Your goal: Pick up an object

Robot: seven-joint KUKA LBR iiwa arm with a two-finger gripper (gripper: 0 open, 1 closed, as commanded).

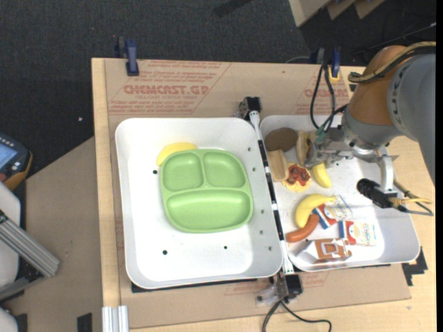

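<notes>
Objects: toy food items crowd the right bin (pixel 398 244) — two bananas (pixel 309 207), a hot dog (pixel 302 233), a red piece (pixel 299 175), a brown round piece (pixel 280 139) and small cartons (pixel 331 250).
Left bin (pixel 135 206): holds a green divided plate (pixel 205 189) with a yellow piece (pixel 175 150) just behind it.
End effector (pixel 324 149): low over the right bin's far end, near the upper banana; whether it is apart or together cannot be told.
Table (pixel 104 116): carries both bins side by side.

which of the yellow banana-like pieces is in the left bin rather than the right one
The yellow piece peeking out from under the far-left edge of the green divided plate. The other two bananas lie among the clutter in the right bin.
</notes>
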